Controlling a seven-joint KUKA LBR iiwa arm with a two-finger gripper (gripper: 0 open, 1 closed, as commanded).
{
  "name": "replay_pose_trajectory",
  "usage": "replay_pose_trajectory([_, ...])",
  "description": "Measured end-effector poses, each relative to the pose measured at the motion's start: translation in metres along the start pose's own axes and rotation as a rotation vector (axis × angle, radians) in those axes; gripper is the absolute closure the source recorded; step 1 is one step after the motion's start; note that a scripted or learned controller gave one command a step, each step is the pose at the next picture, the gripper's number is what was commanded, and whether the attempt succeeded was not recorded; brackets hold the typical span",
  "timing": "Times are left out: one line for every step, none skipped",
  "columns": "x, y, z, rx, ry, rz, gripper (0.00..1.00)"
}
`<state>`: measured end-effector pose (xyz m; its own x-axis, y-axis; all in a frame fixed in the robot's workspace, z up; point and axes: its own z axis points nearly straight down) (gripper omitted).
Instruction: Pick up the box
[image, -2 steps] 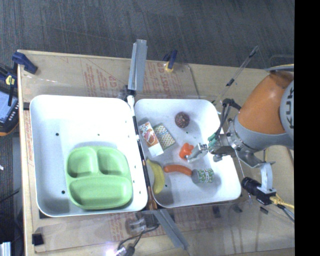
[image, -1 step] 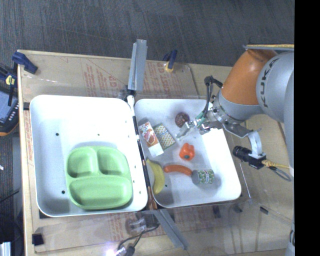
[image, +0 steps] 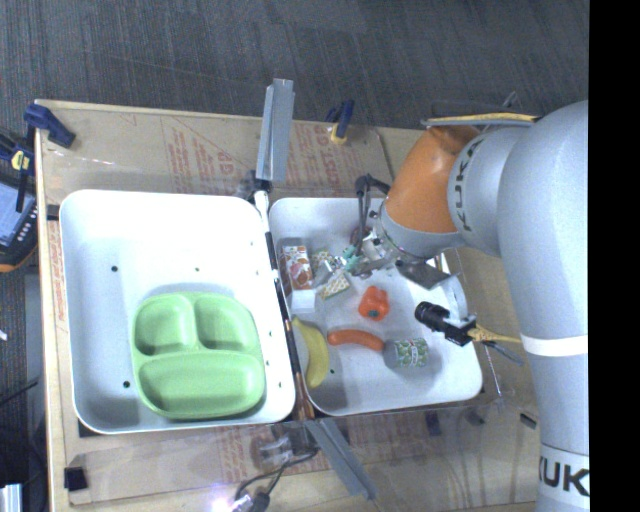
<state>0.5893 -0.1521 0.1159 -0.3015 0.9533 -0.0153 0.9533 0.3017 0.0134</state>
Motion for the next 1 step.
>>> replay_pose_trajectory([0.0024, 0.0002, -0.0079, 0.004, 0.004, -0.006, 1.00])
